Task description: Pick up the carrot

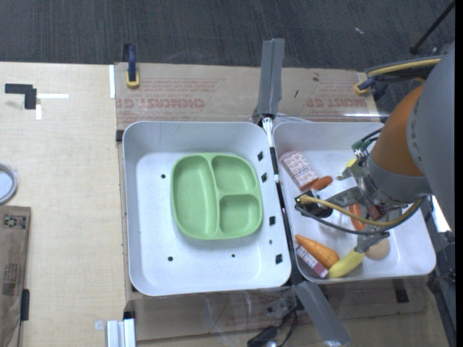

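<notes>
In the right bin (pixel 405 266), my wrist and cables cover the middle, hiding my fingers (pixel 359 210); can't tell their spread or any hold. Carrot (pixel 316 250) lies near front-left corner, beside banana (pixel 346 264). Left bin: green tray (pixel 216 195).

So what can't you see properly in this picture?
- Gripper: in the camera view the arm's wrist and cables cover it, so open or shut is unclear.
- Orange thing under the wrist: mostly hidden, can't name it.
- Packet label: too small to read.
- Carrot: shows clearly, lying untouched.
</notes>
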